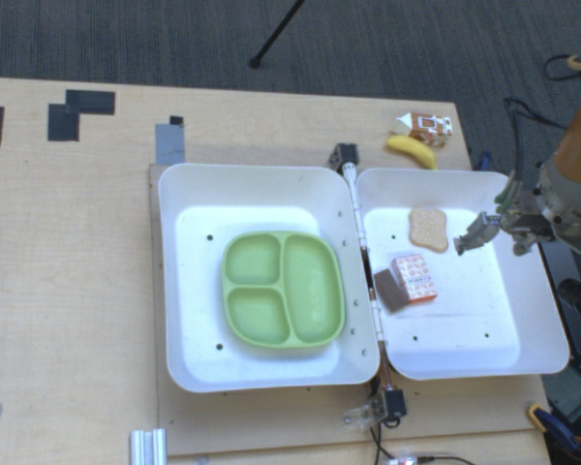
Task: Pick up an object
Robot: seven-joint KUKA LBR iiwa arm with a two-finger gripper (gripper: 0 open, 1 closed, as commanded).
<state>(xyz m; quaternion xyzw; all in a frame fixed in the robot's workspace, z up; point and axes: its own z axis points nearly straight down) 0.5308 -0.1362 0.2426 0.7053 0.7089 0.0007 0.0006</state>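
This is a robotics lab or test cell, not a home. A pale plywood tabletop (68, 289) carries two shallow white bins (271, 187) clamped side by side, with small metal brackets (345, 155) and wiring (387, 405) at the seam between them at 12 and 6 o'clock. Black tape patches (77, 112) mark the wood toward 10 o'clock. Grey office-style carpet (126, 17) lies beyond the tabletop, crossed by a thin black stand leg (286, 17) at 12 o'clock. The grey robot arm (562, 192) enters at 3 o'clock, with loose cables (523, 114) nearby.
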